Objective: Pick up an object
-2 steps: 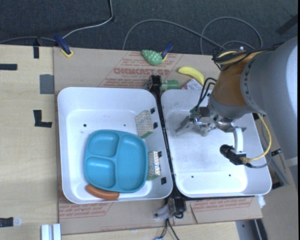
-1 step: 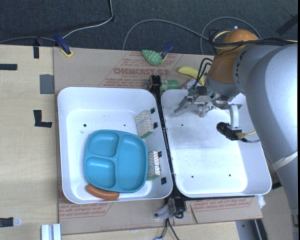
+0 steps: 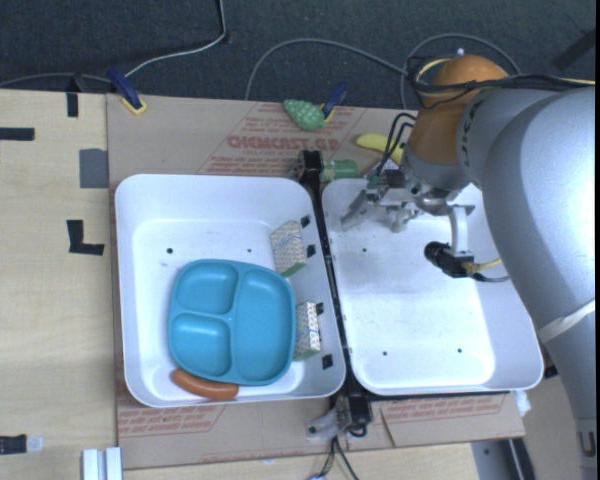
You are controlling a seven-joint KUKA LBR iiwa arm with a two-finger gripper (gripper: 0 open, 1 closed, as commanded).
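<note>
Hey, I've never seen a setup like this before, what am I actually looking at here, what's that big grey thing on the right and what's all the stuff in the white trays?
The picture comes from one camera fixed above a bench, looking down at a slant. The big grey shape is a robot arm reaching in from the right, with an orange band above its wrist. At its end is a two-finger gripper, which sits over the top part of the right bin. I can't see anything held between its fingers.

The two shallow white trays are bins set side by side. The left bin holds a blue divided plate, an orange sausage-shaped toy tucked at the plate's lower edge, and a couple of small patterned pieces along its right wall. Behind the bins, on the cardboard, lie a green object and a yellow one.
</note>
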